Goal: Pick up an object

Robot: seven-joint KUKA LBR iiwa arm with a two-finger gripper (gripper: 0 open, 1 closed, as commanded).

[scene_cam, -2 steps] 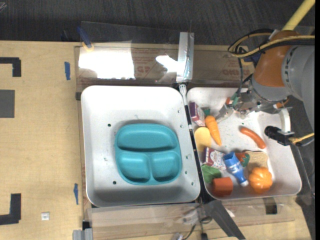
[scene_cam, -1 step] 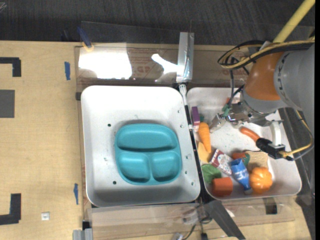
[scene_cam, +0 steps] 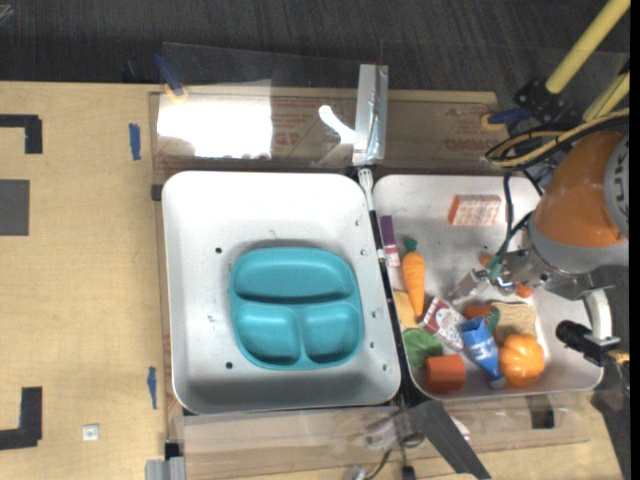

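Observation:
The right bin [scene_cam: 428, 194] holds several small items. An orange carrot [scene_cam: 413, 280] lies by its left wall. A red-and-white packet [scene_cam: 440, 320], a blue bottle [scene_cam: 481, 346], a red block [scene_cam: 446, 371], a green piece [scene_cam: 420, 343] and an orange round fruit [scene_cam: 522, 358] crowd the front. My gripper [scene_cam: 480, 280] hangs low over the middle of this bin, just above a small red item [scene_cam: 478, 311] and right of the carrot. Nothing is visibly held.
The left bin [scene_cam: 200, 200] holds a teal divided plate [scene_cam: 295, 303]. An orange-and-white box [scene_cam: 474, 209] lies at the back of the right bin, and a purple stick [scene_cam: 386, 233] rests along the wall between the bins. Cables and a yellow pole [scene_cam: 590, 33] stand at the back right.

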